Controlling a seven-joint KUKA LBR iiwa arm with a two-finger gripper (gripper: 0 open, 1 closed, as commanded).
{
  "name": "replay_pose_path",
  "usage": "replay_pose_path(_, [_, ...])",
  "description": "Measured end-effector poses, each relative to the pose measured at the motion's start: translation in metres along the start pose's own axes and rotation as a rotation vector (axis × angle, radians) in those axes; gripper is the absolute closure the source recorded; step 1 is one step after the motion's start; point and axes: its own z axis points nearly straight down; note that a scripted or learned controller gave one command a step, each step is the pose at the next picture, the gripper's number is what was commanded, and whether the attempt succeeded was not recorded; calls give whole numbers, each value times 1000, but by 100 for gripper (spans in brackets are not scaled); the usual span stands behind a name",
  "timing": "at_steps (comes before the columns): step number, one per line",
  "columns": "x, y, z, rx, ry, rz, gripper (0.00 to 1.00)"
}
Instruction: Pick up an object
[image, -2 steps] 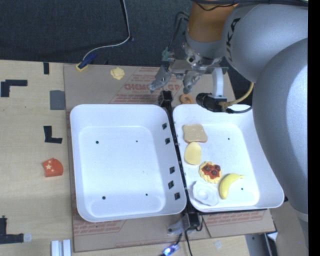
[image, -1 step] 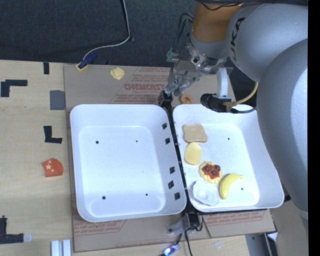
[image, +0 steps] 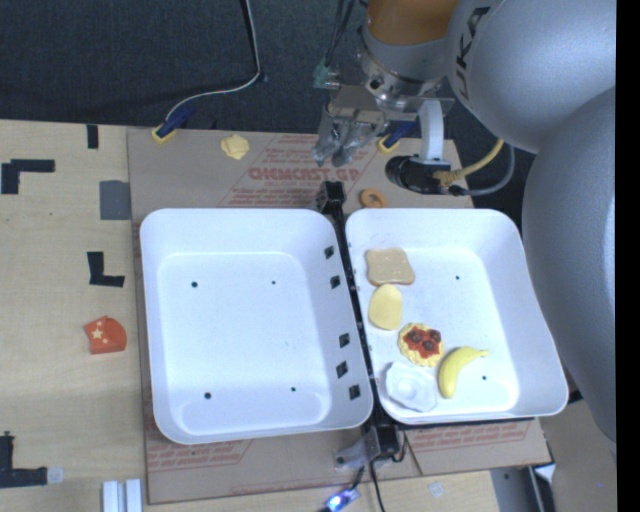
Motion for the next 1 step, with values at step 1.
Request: replay_pose_path(1, [42,-40,-48,1,1,-1,100])
